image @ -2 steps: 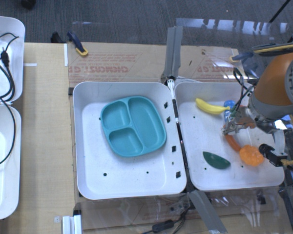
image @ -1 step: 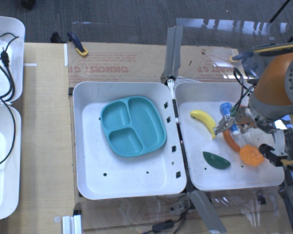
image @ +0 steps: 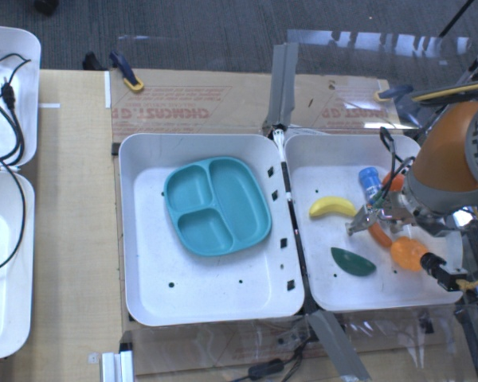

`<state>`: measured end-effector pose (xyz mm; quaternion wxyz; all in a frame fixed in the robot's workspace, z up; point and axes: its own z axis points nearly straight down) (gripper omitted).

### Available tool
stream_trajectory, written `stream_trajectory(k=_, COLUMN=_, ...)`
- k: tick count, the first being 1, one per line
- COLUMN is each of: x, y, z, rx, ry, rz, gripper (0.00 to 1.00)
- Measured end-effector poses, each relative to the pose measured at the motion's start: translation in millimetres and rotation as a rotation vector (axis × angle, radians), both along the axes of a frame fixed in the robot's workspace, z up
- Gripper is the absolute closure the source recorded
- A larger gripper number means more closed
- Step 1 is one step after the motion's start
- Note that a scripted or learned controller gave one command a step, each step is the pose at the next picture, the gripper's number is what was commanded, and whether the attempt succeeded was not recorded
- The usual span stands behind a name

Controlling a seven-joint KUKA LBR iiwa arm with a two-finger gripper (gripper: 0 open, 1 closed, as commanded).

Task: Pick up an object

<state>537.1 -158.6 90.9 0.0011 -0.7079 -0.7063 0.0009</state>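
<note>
In the right bin (image: 334, 293) lie a yellow banana (image: 332, 207), a blue bottle (image: 370, 183), a dark green leaf-shaped piece (image: 353, 262), an orange round object (image: 408, 254) and an orange elongated piece (image: 380, 235). My gripper (image: 365, 222) is low in this bin, just right of the banana and above the green piece. It sits over the near end of the elongated orange piece, which it partly hides. The arm's wrist (image: 450, 153) covers the bin's right side.
The left bin (image: 143, 237) holds a teal divided plate (image: 217, 204). A raised divider (image: 287, 205) runs between the two bins. White containers with black cables (image: 8, 118) stand off the bench to the far left.
</note>
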Motion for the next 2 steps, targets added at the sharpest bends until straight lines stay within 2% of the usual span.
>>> stream_trajectory(k=1, x=0, y=-1, z=9, rx=0.0, ry=0.0, rz=-0.003, gripper=1.0)
stream_trajectory(k=2, x=47, y=67, z=124, rx=-0.001, ry=-0.002, rz=0.004, gripper=1.0)
